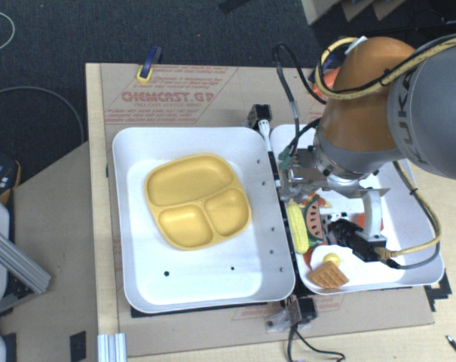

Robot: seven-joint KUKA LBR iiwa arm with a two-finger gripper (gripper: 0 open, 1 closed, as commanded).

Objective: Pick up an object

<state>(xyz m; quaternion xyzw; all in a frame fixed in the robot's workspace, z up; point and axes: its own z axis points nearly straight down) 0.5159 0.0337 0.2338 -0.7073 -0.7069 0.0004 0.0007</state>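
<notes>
Toy corn cob [296, 228] lying along left wall of right bin [397, 275], lower right of frame, beside red slice [316, 221] and orange piece [331, 276]. Gripper [316, 196] hanging low just above, likely lining up a grab; whether spread or pinching hidden under wrist [348, 157], cannot tell. Yellow divided plate [197, 200] in left bin [205, 277].

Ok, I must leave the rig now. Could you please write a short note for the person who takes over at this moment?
Hand: low over the right bin, above the toy food; its grip cannot be judged from this view.
Things: a yellow corn cob, a red slice and a brown waffle piece lie in the right bin. A yellow divided plate lies in the left bin.
Done: nothing is seen lifted.
Left: grasp one object and raise it clear of the bin.
</notes>
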